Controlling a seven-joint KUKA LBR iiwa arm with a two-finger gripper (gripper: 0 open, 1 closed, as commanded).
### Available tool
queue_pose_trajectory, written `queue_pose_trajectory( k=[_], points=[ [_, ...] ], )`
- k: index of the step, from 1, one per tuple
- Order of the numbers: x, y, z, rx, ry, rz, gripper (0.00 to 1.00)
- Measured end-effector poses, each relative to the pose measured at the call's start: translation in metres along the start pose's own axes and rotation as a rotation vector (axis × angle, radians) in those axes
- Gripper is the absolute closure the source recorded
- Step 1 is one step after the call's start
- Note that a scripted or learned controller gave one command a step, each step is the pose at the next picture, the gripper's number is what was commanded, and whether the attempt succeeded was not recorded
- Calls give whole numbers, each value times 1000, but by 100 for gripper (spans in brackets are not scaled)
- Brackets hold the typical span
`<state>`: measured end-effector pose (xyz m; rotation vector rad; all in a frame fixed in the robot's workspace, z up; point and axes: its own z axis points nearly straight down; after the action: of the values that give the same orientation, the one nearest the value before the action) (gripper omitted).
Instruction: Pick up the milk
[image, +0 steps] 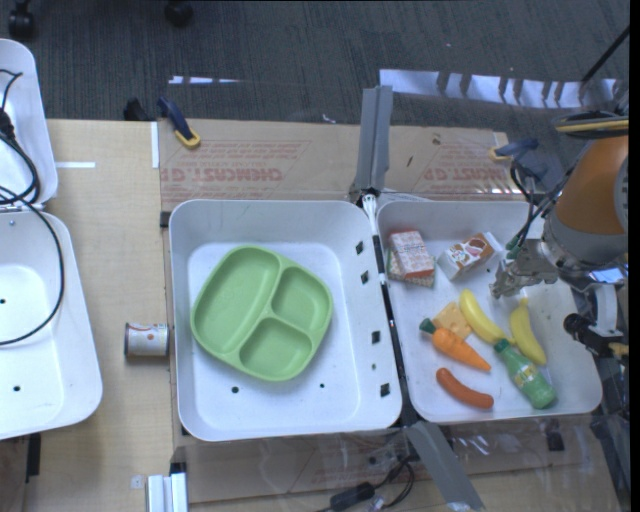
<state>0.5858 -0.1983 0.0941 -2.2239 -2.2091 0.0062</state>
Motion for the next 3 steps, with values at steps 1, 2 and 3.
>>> queue_pose_trajectory(
  k=[1, 2, 3],
  points=[
    [3, -13, -95, -2, -2, 230, 100],
    [16, -46, -117, -1, -1, -303, 100],
    [47, -99, -132, -1, -2, -153, 100]
  ],
)
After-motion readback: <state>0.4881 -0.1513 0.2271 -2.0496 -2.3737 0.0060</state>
